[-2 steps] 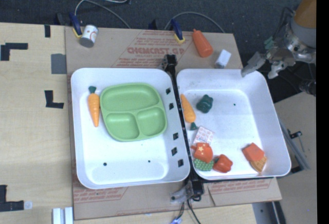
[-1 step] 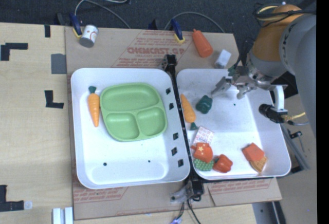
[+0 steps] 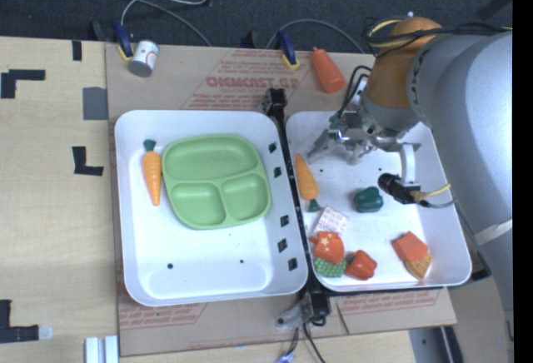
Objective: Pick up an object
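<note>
My gripper (image 3: 343, 150) hangs over the far left part of the right bin (image 3: 441, 224), its fingers spread open with nothing between them. Just below and left of it an orange carrot (image 3: 306, 178) lies against the bin's left wall. A dark green toy (image 3: 367, 201) sits a little to the gripper's lower right. Along the bin's near side lie a white packet (image 3: 331, 220), a red strawberry-like toy (image 3: 327, 246), a red pepper (image 3: 361, 266) and an orange wedge (image 3: 412, 253).
The left bin (image 3: 137, 253) holds a green divided plate (image 3: 218, 180) and a second carrot (image 3: 151, 174). Behind the bins, on the cardboard, lie an orange toy (image 3: 327, 70), a small can (image 3: 143, 57) and cables. The arm's body (image 3: 475, 128) covers the right bin's far right.
</note>
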Controlling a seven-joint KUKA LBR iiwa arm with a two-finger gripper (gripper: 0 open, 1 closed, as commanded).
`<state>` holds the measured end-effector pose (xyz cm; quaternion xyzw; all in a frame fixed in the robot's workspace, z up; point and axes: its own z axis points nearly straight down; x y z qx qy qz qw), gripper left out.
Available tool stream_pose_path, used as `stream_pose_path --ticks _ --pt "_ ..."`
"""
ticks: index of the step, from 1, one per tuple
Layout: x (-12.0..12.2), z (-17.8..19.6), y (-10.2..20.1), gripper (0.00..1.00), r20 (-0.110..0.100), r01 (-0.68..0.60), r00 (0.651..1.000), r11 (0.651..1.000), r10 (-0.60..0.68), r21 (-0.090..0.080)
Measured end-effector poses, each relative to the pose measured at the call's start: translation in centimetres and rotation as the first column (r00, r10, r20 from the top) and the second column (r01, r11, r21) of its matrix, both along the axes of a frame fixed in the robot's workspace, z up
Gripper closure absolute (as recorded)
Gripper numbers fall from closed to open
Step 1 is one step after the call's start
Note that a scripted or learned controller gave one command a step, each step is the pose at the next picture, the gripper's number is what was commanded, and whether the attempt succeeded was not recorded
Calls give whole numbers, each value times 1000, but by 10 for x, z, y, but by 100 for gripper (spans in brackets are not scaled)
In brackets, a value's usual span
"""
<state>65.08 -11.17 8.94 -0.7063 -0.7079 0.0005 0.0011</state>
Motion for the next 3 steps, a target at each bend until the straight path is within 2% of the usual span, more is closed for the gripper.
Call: stream_pose_path --ticks 1,2,3 --pt "-45 -2 -49 0 6 2 1000 1000 -2 -4" --pt "-85 -2 -43 0 9 1 1000 1000 -1 -4" --pt "-85 7 -44 100 9 0 1000 1000 0 -5"
